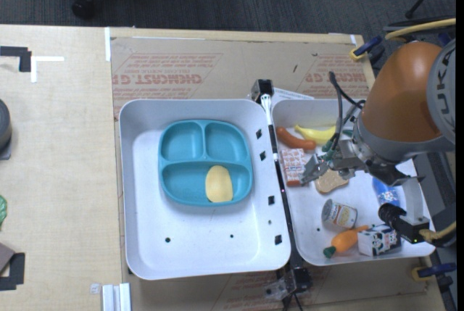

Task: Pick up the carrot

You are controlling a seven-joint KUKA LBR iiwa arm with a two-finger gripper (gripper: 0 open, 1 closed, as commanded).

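Two shallow white bins are counted on the bench: the left bin [145, 244] and the right bin [312, 248], set side by side on a sheet of brown cardboard [181, 70]. In the left bin one blue divided plate [205, 161] is seen, with three compartments; one yellow, rounded food piece [219, 183] lies in its large compartment, at 5 o'clock from the plate's middle.

In the right bin several things are counted, one of each. One carrot [343, 241], orange with a green end, lies at about 6 o'clock in that bin, near the lower rim. Just beside it at 3 o'clock one small black-and-white carton [380, 240] is seen. One small can [339, 214] lies at 12 o'clock from the carrot, close to it but apart. At the bin's 11 o'clock one yellow banana [317, 133] and one orange-red sausage-shaped item [296, 138] lie next to each other, with one red-and-white packet [293, 164] below them. One tan, flat piece [332, 181] lies near the middle, and something blue [386, 193] shows at 3 o'clock, partly hidden by the arm.

The gripper [317, 169] is seen low over the middle of the right bin, at 11 o'clock from the carrot and well apart from it. Whether its fingers are spread or closed cannot be told; the dark parts blur together there. Nothing is seen between them.

The arm [406, 96] is reached in from 3 o'clock, its orange band uppermost, with the wrist bent down and toward 9 o'clock.
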